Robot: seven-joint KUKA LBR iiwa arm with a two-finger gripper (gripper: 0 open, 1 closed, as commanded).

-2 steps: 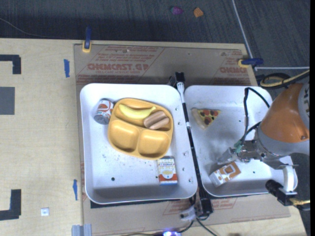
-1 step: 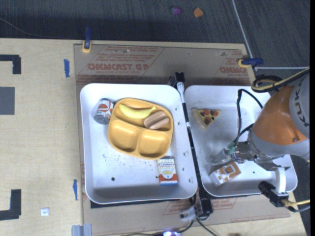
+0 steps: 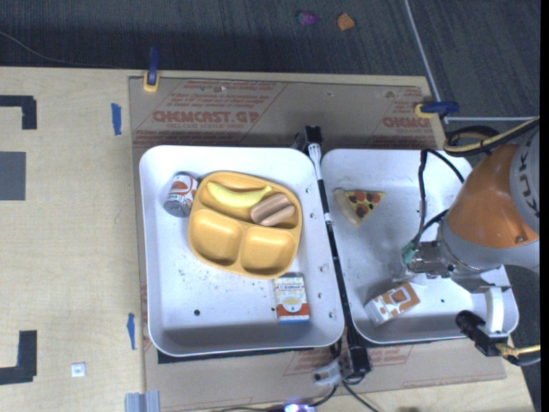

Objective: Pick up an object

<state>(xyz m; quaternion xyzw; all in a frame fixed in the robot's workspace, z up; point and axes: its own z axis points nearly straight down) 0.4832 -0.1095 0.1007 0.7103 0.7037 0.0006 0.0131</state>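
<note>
My gripper hangs low over the right bin, under the arm's orange band. Just below and left of it lies a small white-and-orange carton, tilted, near the bin's front wall. I cannot tell whether the gripper touches the carton. A toy pizza slice lies at the back left of the same bin. In the left bin a yellow divided plate carries a banana and a hot dog.
A small can lies on its side left of the plate. A small carton with an orange label stands at the left bin's front right. Cables run along the arm. Blue clamps hold the board's back edge.
</note>
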